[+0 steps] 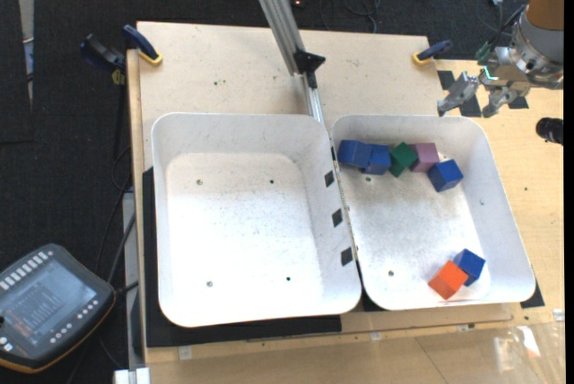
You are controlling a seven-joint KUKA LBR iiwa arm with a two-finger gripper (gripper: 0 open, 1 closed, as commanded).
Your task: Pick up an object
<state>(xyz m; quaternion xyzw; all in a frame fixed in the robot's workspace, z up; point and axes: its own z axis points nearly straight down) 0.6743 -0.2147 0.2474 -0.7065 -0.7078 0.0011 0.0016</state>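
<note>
Claw (473, 100) above the tabletop's (377, 68) far right corner, blocks in the right bin (502, 221).
The claw's fingers are spread and hold nothing. Blue blocks (363, 156), a green block (404, 157), a pink block (425, 155) and another blue block (445, 175) line the bin's far wall; an orange block (447, 281) touches a blue one (469, 265) near its front right corner.

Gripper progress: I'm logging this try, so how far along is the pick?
Done: nothing looks picked yet. The blocks all lie in the right bin: a row along its far wall with the green block, and the orange block near the front. In hand: the gripper hangs outside the bin, beyond its far right corner. Left: reaching in, grasping, lifting.
</note>
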